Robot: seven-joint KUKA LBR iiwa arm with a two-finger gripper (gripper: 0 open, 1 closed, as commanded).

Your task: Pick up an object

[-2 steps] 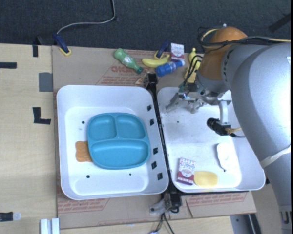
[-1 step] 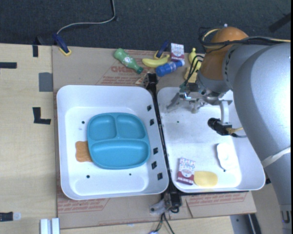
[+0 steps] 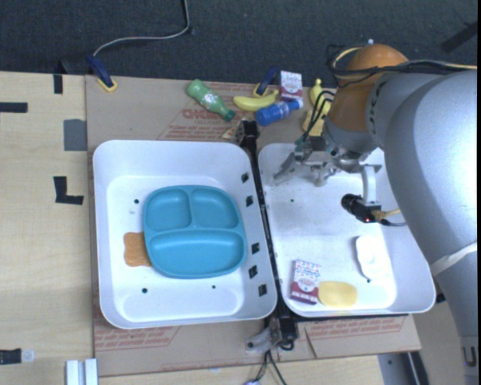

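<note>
My gripper [image 3: 302, 172] hangs over the far left part of the right bin [image 3: 329, 231], near the wall between the bins. Its two metal fingers [image 3: 284, 171] are spread apart, open, with bare white bin floor between them. In the right bin's near corner lies a small red and white box [image 3: 306, 281] with a yellow rounded object [image 3: 337, 293] beside it. A white object [image 3: 369, 254] rests near the right wall. The grey arm with its orange band [image 3: 367, 83] covers the bin's far right side.
The left bin [image 3: 116, 184] holds a blue divided plate [image 3: 195, 231] with an orange piece [image 3: 133, 249] sticking out from under its left edge. Behind the bins lie a green bottle [image 3: 209, 100], a banana [image 3: 254, 101], a blue bottle [image 3: 274, 112] and a small carton [image 3: 291, 82].
</note>
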